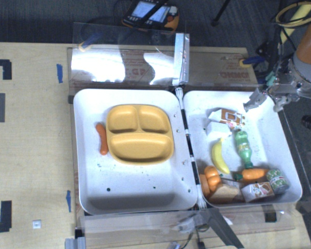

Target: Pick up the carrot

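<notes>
The carrot is a short orange piece lying near the front of the right bin, between a green bottle and a small can. My gripper hangs over the bin's back right corner, well behind the carrot and apart from it. Its two fingers are spread open with nothing between them.
Around the carrot lie a banana, an orange round vegetable, a bread piece, a small carton and a white packet. The left bin holds a yellow divided plate and an orange sausage.
</notes>
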